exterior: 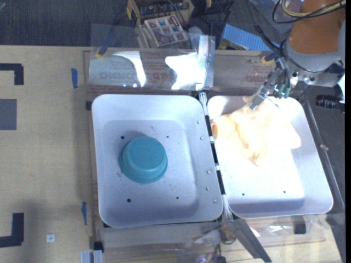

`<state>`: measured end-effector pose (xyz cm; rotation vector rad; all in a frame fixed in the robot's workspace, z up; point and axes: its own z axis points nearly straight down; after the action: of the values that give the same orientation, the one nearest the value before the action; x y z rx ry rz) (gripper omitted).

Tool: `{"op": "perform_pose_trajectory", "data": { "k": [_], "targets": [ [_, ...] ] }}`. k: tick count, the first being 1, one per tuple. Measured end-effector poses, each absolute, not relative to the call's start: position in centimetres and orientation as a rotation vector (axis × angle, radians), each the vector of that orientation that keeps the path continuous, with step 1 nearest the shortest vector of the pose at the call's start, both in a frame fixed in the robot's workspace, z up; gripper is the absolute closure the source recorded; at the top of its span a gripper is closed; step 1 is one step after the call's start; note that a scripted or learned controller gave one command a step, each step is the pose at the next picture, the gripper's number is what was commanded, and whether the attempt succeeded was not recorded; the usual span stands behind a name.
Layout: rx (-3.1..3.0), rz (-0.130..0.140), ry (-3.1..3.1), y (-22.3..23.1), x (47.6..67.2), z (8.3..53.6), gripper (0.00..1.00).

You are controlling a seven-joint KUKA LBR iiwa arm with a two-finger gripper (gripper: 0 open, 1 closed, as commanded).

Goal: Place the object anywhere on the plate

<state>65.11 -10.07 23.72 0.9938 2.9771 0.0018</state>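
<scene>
Teal bowl sat upside down in the left bin.
Over the right bin's far edge the tool hung; I could not tell its state. Overexposed yellowish thing lay below it.

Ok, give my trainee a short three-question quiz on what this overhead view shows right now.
1. True or false: the teal bowl sits upside down in the left bin.
2. Multiple choice: the gripper is over which spot? A. the left bin's centre; B. the far edge of the right bin; C. the bench in front of both bins.
3. Fill the gap: the pale, washed-out object lies in the ____ bin.

Key:
1. True. Its flat base faces up.
2. B.
3. Right. Glare makes it too overexposed to say what it is, and I cannot tell whether the gripper touches it.
</scene>
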Motion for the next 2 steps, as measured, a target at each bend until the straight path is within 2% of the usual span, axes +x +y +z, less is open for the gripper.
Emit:
{"op": "perform_pose_trajectory", "data": {
  "k": [2],
  "targets": [
    [0.009, 0.002, 3.138, -1.4, 60.3, 25.3, 1.00]
  ]
}}
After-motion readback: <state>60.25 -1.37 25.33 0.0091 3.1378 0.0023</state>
